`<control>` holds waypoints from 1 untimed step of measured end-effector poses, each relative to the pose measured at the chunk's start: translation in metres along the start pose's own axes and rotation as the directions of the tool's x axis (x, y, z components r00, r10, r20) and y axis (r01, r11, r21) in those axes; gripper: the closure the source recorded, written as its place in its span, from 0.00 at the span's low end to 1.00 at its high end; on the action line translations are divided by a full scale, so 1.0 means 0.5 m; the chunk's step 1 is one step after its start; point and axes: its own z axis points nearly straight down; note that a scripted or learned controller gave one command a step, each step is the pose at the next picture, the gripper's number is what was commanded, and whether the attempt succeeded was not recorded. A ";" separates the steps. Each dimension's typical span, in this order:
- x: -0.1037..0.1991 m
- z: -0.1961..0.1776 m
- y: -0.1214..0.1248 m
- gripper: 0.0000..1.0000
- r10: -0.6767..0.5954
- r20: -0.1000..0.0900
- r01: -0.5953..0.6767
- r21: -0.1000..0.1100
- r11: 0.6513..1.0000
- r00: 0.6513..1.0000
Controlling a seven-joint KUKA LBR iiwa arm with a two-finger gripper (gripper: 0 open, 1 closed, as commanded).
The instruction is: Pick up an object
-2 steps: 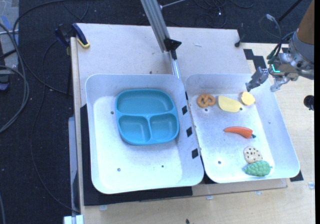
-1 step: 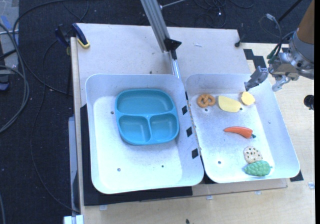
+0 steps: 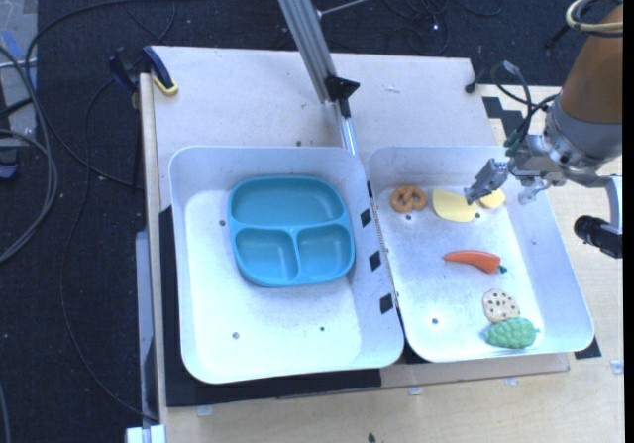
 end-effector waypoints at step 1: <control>0.000 0.128 -0.008 0.00 0.001 0.000 -0.001 0.001 1.000 1.000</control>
